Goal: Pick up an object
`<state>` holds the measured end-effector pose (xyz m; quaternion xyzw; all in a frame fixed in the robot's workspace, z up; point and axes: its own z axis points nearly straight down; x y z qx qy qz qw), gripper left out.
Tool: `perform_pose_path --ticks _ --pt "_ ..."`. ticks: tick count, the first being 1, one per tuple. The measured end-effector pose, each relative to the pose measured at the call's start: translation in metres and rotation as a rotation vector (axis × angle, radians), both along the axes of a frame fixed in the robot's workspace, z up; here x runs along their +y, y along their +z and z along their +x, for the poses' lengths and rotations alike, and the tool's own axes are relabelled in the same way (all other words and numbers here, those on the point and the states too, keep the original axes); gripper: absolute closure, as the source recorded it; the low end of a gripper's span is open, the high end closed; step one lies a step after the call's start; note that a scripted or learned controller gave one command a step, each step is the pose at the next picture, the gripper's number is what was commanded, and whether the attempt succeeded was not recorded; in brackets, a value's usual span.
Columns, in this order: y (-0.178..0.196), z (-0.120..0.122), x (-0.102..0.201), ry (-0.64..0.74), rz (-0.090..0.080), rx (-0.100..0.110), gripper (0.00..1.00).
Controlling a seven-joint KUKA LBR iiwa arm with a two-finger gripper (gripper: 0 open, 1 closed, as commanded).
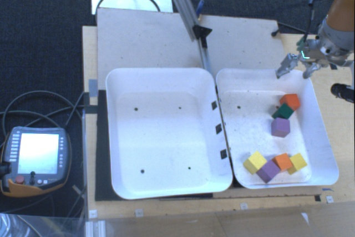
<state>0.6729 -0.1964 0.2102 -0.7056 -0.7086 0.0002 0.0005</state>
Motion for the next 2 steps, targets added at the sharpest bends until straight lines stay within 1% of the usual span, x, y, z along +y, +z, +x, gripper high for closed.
perform_pose_path --ticks 1,2 --pt "0.003 0.001 0.000 0.002 -0.002 -0.003 0.00" --pt "-0.058 0.004 -0.004 0.000 -0.001 0.001 0.00"
